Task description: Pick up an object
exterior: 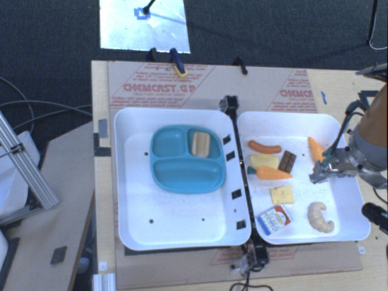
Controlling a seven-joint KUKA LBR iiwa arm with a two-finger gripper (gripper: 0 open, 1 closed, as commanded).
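Where white plastic curves — gripper (319, 176), beside tapered orange carrot (315, 148).

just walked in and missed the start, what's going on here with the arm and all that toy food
A grey robot arm reaches in from the right, its tool low over the right bin, between the orange carrot and the croissant. Nothing shows between its fingers, so no pick has succeeded yet. The right bin also holds a sausage, a chocolate bar, cheese pieces and a small carton. In the left bin a blue divided plate carries a piece of bread.
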